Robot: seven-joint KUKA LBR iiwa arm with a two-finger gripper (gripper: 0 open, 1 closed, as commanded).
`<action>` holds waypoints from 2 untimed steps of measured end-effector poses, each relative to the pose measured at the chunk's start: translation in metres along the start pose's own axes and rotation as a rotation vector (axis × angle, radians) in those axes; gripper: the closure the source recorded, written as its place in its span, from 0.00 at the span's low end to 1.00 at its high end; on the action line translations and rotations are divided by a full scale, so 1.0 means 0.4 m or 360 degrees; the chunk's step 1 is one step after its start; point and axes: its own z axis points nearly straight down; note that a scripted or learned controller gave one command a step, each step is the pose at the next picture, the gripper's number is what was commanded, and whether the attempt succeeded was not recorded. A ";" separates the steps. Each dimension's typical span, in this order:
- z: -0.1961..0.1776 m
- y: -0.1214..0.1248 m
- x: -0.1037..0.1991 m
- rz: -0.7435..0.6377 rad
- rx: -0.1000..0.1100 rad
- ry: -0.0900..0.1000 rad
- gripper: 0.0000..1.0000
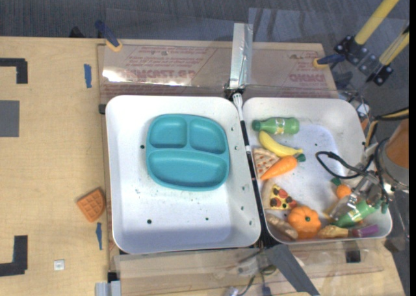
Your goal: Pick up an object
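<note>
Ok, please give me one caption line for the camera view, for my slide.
The gripper reaches into the right bin crowded with toy food, beside a teal divided plate in the left bin.

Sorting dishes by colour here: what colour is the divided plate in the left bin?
Teal, plain, seen clearly in the camera view: divided plate.

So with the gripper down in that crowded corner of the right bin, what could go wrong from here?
The gripper sits low in the right bin, among small toys heaped in its near right corner. It could close on two pieces at once or nudge the pumpkin aside. The green piece beside it is small and could slip out. The black cable loops over the bin and might drag across the toys.
</note>
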 end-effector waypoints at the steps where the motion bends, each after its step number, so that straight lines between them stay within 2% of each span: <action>1: 0.001 0.055 0.009 -0.0467 0.0000 0.0003 0.00; 2: -0.032 0.058 0.001 -0.0465 -0.0003 -0.0014 1.00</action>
